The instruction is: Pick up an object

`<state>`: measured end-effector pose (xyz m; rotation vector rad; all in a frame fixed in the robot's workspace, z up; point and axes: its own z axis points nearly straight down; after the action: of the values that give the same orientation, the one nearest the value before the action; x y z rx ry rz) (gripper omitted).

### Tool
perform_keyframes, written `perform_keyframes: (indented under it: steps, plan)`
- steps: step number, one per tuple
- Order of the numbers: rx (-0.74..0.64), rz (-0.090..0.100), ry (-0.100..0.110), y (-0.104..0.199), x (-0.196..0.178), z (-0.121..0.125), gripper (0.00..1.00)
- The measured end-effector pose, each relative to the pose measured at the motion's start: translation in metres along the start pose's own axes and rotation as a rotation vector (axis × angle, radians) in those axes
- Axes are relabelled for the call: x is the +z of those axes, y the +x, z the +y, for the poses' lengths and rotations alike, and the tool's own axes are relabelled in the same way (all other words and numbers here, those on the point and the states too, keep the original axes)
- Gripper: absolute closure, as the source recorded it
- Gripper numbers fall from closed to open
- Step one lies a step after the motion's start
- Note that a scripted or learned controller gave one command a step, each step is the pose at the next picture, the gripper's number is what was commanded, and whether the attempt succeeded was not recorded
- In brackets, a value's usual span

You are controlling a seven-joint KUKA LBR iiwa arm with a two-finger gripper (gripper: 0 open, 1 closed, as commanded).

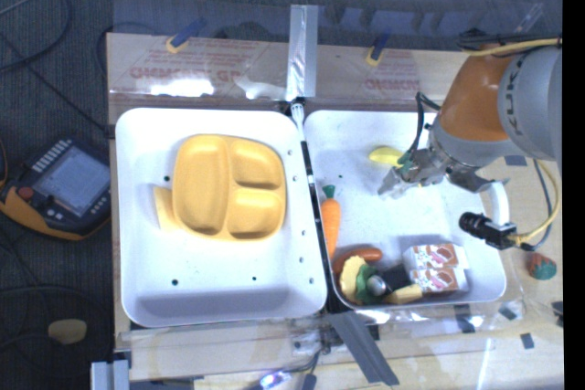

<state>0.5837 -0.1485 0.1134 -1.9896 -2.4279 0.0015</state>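
Note:
My gripper (399,179) hangs low over the right bin (475,137), near its back half, with the grey and orange arm reaching in from the right. A small yellow banana-like piece (384,155) lies just behind and left of the gripper, very close to it. An orange carrot (330,216) with a green top lies along the bin's left wall. At the front of the bin sit a brown and red piece (358,257), a dark green and black toy (375,284) and a small printed carton (436,267). I see nothing held in the gripper.
The left bin (137,224) holds a yellow divided tray (228,184) lying on a pale yellow sheet. A black cable and connector (484,228) hang from the arm over the right bin's right side. A handheld controller (64,187) lies off the bench, far left.

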Motion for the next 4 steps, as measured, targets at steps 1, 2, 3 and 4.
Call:
perform_keyframes:
  steps: [1, 2, 3, 4]
  plan:
    - [-0.001, 0.001, -0.001, 0.001, 0.0, 0.001, 0.0]
    - [0.046, -0.001, -0.002, -0.016, 0.025, 0.063, 0.0]
    - [0.282, 0.0, 0.0, 0.088, -0.069, 0.063, 0.0]
    - [0.164, -0.007, 0.0, 0.053, -0.07, 0.09, 0.0]
